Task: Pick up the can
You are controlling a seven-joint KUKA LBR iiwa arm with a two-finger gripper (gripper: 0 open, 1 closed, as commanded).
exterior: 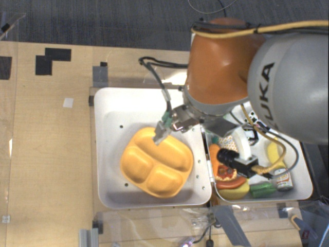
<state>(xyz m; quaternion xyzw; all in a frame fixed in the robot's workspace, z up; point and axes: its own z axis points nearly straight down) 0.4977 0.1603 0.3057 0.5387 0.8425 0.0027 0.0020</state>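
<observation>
One pale wooden tabletop (46, 153) carries everything, and over its right half hangs the grey robot arm (288, 81) with its broad orange band (218, 60), reaching in from the right and covering much of the far right of the scene. Below it lie the left shallow white bin (110, 99) and the right shallow white bin (306, 187), side by side. The left bin holds a large yellow lobed plastic pepper (154, 163), which takes up its middle and near part. The end effector (163, 127) is down at the pepper's far edge, touching or just above its top. Whether it is spread or pressed together I cannot tell at this angle, and nothing can be seen pinched in it. The right bin is crowded with small toy foods, among them a curved yellow banana (275, 152), a red round slice (226, 173) and a green oblong piece (263, 189). The small silver can with a red and white label (282, 179) sits in the near right corner of that bin, just beside the green piece and near the banana. So the can lies well to the right of the end effector and somewhat nearer, in the other bin. The coming move would likely be a lift clear of the pepper, then a crossing over the divide. The can's long axis is too small to read.
</observation>
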